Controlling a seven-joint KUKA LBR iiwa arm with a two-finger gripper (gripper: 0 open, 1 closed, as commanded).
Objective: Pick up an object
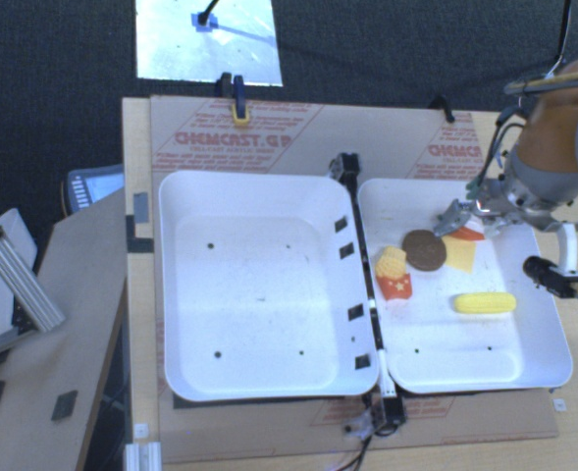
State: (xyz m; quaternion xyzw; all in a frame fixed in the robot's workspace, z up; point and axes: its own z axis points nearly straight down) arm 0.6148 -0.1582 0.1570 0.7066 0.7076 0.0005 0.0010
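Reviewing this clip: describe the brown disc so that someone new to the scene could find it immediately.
Look in the right bin, in its upper middle part, just below-left of the gripper. The brown disc lies flat there, between the fries toy on its left and the yellow wedge on its right. It is the only dark, round item.

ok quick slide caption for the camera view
Claw hovers low over a brown disc and yellow corn in the right bin.

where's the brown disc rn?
The brown disc lies in the right bin, toward its upper middle, between the yellow-and-red toy on its left and the yellow block on its right, just below the gripper.
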